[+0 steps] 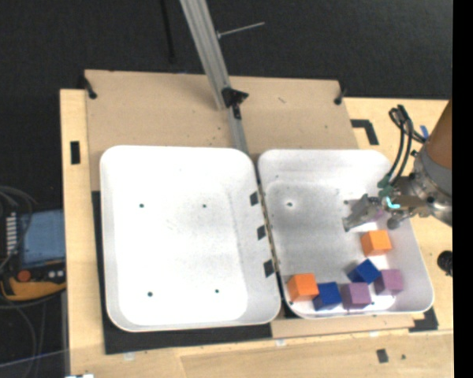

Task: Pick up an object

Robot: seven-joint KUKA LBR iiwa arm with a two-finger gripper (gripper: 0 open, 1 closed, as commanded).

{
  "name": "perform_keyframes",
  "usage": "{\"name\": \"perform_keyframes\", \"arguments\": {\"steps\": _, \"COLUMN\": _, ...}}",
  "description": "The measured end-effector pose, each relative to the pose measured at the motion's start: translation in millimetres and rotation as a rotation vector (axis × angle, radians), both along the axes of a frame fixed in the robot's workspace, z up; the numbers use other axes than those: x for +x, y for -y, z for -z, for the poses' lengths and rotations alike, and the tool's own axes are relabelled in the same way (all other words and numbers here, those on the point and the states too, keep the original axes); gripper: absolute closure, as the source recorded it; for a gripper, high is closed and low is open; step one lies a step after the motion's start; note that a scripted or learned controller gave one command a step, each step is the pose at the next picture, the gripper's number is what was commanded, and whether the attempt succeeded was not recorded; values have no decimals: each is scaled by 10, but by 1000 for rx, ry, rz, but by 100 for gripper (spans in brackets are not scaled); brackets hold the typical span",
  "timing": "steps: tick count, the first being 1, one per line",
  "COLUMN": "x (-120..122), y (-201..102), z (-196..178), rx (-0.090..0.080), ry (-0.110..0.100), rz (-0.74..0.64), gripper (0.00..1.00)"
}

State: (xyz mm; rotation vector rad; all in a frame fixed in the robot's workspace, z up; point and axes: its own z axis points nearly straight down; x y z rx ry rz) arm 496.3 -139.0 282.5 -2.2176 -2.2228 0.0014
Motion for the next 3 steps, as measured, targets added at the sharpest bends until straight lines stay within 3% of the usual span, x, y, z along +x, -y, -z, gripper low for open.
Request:
{"name": "perform_keyframes", "arguments": {"steps": 1, "x": 5, "y": 3, "z": -18, "rx": -1, "ry": 5, "rz": 3, "gripper": 0}}
{"name": "perform_keyframes", "arguments": {"steps": 3, "x": -53, "y": -105, "z": 1064, "rx": -1, "ry": -2, "rz": 4, "gripper": 0}}
